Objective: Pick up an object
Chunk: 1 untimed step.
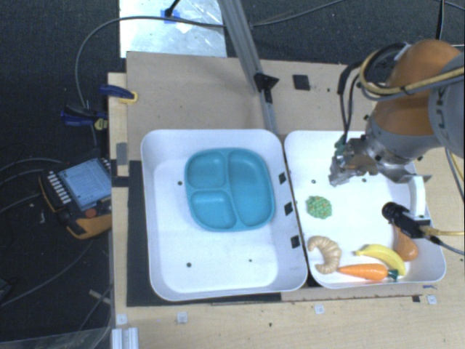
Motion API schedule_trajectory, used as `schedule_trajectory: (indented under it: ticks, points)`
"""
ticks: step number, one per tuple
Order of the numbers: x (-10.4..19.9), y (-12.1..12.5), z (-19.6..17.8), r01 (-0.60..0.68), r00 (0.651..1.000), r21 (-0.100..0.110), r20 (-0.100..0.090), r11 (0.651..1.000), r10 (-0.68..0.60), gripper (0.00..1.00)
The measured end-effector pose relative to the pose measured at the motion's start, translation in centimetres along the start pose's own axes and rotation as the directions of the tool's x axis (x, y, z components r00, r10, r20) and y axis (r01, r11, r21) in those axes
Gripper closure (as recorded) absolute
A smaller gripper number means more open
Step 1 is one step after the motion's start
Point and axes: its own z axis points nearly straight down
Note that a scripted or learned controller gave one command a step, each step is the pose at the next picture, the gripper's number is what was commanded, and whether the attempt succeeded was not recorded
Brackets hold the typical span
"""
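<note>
The right bin holds several toy foods. A green broccoli-like piece lies near its middle left. A tan croissant sits at the front left, an orange carrot beside it, a yellow banana just above the carrot, and a brown piece at the right wall. My gripper hangs over the bin's upper left part, above and right of the green piece, with nothing seen between its fingers.
The left bin carries a blue divided plate. A metal pole slants down to the bins' back edge. Cables run off the arm's wrist at the right. A small device lies off the bench at left.
</note>
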Motion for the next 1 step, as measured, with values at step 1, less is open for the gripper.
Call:
schedule_trajectory:
  ticks: [1]
  points:
    - [5.23,1.43,1.02,0.0,1.0,0.0,0.0,1.0,0.0,1.0]
